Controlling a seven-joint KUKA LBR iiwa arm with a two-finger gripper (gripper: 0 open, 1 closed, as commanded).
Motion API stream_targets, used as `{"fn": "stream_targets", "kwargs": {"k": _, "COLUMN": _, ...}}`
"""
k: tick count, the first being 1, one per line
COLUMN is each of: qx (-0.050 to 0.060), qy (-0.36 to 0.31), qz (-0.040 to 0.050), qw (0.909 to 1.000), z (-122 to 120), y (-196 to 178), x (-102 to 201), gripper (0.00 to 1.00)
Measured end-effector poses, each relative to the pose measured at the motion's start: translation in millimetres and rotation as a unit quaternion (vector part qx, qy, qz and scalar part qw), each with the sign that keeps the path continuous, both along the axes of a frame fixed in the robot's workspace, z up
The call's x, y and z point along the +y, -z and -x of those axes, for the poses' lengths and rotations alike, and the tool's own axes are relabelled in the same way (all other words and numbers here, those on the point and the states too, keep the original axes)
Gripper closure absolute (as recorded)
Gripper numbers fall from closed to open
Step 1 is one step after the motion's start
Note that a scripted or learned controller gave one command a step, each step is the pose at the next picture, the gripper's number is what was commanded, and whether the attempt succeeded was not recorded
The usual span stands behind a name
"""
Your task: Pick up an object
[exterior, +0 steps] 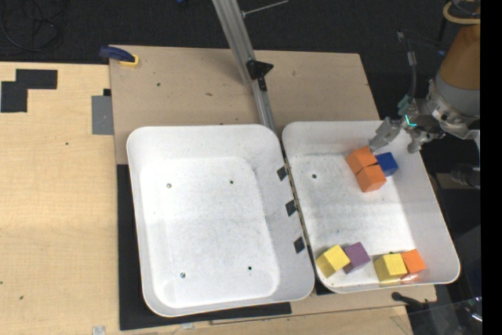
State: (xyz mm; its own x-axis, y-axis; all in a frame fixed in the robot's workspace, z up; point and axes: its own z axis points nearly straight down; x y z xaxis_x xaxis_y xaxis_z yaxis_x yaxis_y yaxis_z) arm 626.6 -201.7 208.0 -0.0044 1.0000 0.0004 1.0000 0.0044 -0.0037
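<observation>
In the right bin (pixel 357 223) an orange block (pixel 366 169) lies near the far right side, with a small blue cube (pixel 386 163) touching its right edge. Along the near edge sit a yellow cube (pixel 332 259), a purple cube (pixel 356 254), a second yellow cube (pixel 390 267) and a small orange cube (pixel 412 261). My gripper (pixel 400 135) hangs over the bin's far right rim, just above and right of the orange block and blue cube. Its fingers (pixel 383 134) are spread apart with nothing between them.
The left bin (pixel 204 216) lies beside the right one, joined by black clips (pixel 289 206). A slanted aluminium rail (pixel 235 27) rises behind the bins. The grey arm (pixel 459 82) with its orange band enters from the right.
</observation>
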Motion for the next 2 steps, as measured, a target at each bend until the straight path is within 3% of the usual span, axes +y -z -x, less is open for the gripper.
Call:
{"fn": "stream_targets", "kwargs": {"k": 1, "qx": 0.002, "qy": 0.002, "qz": -0.0006, "qw": 1.0, "z": 8.6, "y": 47.6, "x": 3.7, "gripper": 0.0}}
{"fn": "stream_targets", "kwargs": {"k": 2, "qx": -0.005, "qy": 0.002, "qz": 0.0036, "qw": 1.0, "z": 11.0, "y": 92.0, "x": 9.9, "gripper": 0.0}}
